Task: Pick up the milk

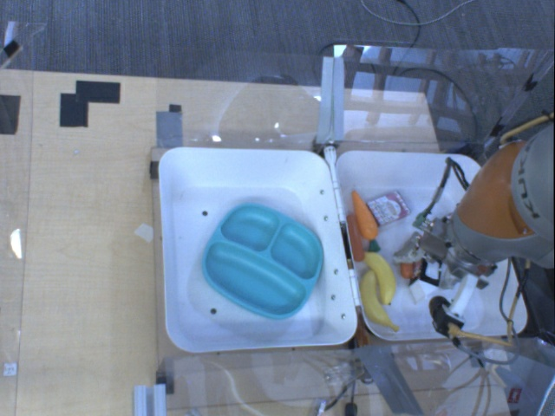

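- Blue divided plate lies in the left bin.
- Carrot and banana hug the right bin's left wall.
- Milk carton, label unreadable, lies near the far edge, seemingly not yet lifted.
- Gripper hovers just beside it; I cannot tell how its fingers stand.

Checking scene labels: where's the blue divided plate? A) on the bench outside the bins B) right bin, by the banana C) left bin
C: the blue divided plate lies in the left bin, while the banana and carrot are in the right bin.
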Motion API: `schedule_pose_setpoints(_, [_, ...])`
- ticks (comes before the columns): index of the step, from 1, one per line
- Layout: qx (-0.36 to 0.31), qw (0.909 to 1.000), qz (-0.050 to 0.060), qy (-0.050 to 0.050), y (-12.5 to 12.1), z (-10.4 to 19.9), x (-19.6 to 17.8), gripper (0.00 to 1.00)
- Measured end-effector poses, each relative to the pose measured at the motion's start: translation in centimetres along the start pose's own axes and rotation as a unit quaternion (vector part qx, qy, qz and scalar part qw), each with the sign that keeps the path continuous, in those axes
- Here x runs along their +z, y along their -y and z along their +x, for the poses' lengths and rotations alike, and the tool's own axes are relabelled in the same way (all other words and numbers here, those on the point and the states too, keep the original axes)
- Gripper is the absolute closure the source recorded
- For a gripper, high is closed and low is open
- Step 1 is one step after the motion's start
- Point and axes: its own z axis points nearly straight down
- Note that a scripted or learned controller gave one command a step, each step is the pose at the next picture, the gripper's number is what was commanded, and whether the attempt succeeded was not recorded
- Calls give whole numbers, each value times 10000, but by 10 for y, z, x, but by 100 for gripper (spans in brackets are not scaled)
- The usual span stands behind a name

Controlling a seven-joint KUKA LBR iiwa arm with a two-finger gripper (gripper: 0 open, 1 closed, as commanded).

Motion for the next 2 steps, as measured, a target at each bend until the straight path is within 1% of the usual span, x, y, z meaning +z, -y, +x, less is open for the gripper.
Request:
schedule_pose_setpoints(1, [-503,9987,51,23,9,-22,-38,0])
schedule_pose_setpoints(2, [-515,9987,41,13,8,-20,-48,100])
